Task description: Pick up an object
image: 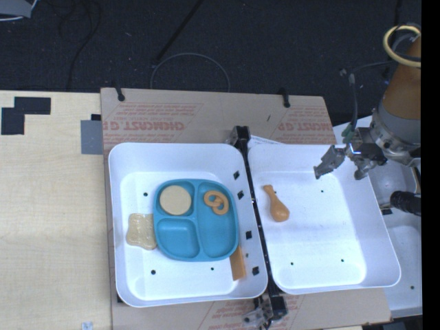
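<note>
A tan drumstick-shaped toy (276, 204) lies in the left half of the right bin (344, 267). My gripper (343, 166) hangs over that bin's upper right corner, well to the right of the drumstick and apart from it. Its two dark fingers (327, 163) are spread, with nothing between them. In the left bin (130, 280) a blue divided tray (196, 243) carries a round tan cookie (174, 199) and a pretzel (216, 202). A pale bread-like piece (141, 231) rests against the tray's left side, and a brown stick (237, 263) lies at its lower right corner.
A black divider (251, 212) runs between the two bins. Cardboard (206, 119) lies under the bins. The arm's orange band and grey wrist (402, 95) stand at the right edge, with cables around them. A wooden bench surface (48, 205) stretches to the left.
</note>
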`<state>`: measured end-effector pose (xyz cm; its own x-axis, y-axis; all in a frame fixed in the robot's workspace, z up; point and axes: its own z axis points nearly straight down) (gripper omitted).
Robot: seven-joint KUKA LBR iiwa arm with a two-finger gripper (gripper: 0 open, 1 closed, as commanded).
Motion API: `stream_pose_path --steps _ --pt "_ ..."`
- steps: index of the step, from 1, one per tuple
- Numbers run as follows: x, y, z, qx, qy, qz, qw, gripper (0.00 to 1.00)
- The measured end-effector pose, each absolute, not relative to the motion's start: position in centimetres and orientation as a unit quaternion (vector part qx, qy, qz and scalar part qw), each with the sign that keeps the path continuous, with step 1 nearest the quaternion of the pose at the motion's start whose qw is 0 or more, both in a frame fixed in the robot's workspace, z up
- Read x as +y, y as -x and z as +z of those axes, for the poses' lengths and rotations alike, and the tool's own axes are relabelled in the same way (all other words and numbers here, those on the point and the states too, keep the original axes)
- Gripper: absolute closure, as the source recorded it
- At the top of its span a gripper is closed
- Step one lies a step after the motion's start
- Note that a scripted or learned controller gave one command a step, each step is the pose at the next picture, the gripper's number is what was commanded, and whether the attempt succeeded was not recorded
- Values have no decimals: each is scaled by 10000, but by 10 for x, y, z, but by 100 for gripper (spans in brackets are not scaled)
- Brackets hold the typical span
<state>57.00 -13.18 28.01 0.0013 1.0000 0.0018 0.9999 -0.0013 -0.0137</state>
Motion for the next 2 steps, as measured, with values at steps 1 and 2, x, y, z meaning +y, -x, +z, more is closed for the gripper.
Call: stream_pose_path --steps 1,2 --pt "-132 -572 287 -7073 7069 5 3 0" --pt "-132 -571 243 -7072 7070 22 31 0"
